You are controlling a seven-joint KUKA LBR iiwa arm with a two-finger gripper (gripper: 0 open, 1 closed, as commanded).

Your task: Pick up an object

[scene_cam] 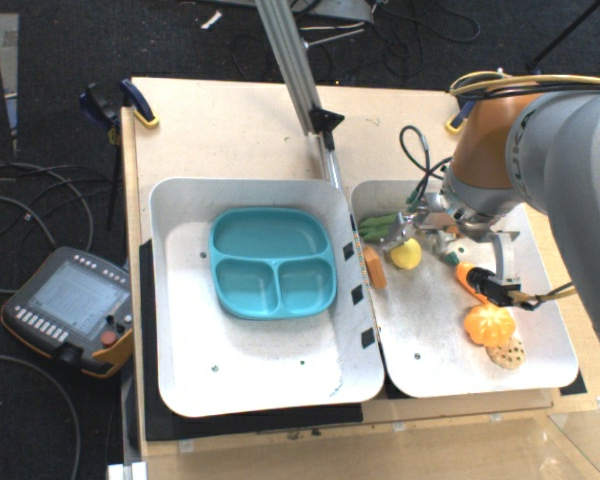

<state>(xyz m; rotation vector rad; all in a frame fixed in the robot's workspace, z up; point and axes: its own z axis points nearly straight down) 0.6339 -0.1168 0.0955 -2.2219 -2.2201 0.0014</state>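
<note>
Yellow fruit (pixel 406 255) sits just under the hand (pixel 420 230), crowded by green veg (pixel 377 226); hand state unclear, possibly open. Risk: fruit rolls away, or veg snags.

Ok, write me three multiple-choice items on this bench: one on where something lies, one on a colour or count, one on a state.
1. Where does the divided tray lie?
A. In the left bin
B. In the right bin
C. On the floor

2. What colour is the tray?
A. Red
B. Teal
C. Black

3. How does the yellow lemon-like piece stand to the gripper?
A. Lifted high above the bench
B. Lying in the right bin, just below the gripper
C. Resting on the tray

Key: 1 A, the tray sits flat in the left bin. 2 B, its surface is blue-green. 3 B, the piece rests on the bin floor at the gripper's tip; a grasp cannot be made out.
</note>
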